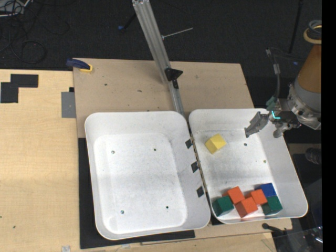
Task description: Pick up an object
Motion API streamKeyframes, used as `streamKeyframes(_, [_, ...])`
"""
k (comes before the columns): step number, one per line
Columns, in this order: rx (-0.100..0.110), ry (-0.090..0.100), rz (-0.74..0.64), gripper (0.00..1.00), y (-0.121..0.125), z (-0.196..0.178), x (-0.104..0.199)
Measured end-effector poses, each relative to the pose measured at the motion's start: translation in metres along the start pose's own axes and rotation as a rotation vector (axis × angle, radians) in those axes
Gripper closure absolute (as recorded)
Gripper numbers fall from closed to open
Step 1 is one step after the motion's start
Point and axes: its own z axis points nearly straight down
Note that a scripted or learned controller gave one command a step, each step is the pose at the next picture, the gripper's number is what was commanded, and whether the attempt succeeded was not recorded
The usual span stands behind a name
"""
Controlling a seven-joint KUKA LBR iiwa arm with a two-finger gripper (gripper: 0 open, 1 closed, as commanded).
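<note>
Camera view showed the gripper [266,125] spread wide and empty at the right bin's [294,168] two-o'clock edge, probably poised to descend. A yellow block [215,144] lay alone at ten o'clock; the other blocks [249,200] clustered near six. No writing was legible.

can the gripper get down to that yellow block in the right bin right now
Probably yes. The yellow block lies alone on bare bin floor, apart from the corner cluster, and the gripper hovers just to its right.
</note>
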Motion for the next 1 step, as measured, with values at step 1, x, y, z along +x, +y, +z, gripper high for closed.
streamKeyframes(1, [0.006, 0.0, 0.0, 0.0, 0.0001, 0.0526, -0.0098])
